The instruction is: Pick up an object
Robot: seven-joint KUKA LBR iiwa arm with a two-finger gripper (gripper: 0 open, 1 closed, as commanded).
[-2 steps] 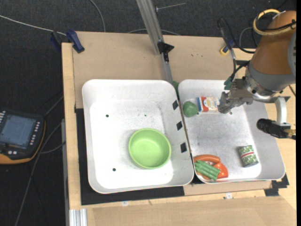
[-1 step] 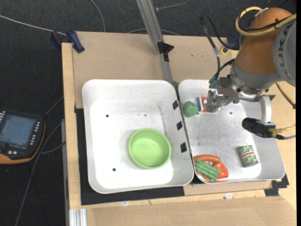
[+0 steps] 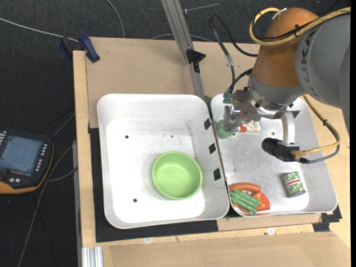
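My gripper [image 3: 233, 119] hangs over the upper left corner of the right bin [image 3: 317, 166], close to the wall shared with the left bin. A small round green object [image 3: 224, 129] lies directly under it, against that wall, and I cannot see whether it is gripped. Just right of the gripper lies a small white and red packet [image 3: 252, 127]. A green patterned can [image 3: 293, 183] rests near the bin's right front. An orange, red and green plastic vegetable piece [image 3: 249, 198] lies at the front left corner.
A light green bowl [image 3: 177, 174] stands in the left bin [image 3: 122, 149], toward its front right. A metal pole [image 3: 181, 29] rises behind the bins. The arm's grey and orange body [image 3: 289, 49] covers the right bin's far part.
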